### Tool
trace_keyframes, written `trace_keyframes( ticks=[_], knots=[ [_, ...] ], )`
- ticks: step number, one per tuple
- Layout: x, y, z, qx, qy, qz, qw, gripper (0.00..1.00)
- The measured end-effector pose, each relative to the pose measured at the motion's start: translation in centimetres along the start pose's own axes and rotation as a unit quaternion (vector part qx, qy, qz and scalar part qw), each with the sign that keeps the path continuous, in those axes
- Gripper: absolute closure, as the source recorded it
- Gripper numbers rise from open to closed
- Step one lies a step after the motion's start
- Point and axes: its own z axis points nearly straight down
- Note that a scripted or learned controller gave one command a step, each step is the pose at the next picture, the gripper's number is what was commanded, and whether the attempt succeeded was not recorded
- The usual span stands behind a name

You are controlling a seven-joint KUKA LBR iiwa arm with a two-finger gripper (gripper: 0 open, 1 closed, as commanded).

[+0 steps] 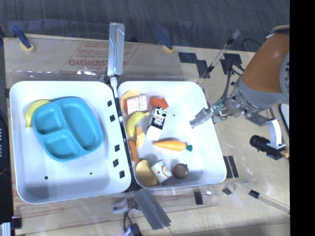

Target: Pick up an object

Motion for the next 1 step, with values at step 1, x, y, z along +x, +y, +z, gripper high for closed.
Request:
trace_keyframes(
  ticks=[1],
  knots=[
    [6.18, -0.04, 8.2, 0.006, 0.004, -0.027, 0.9996, 0.0]
  ],
)
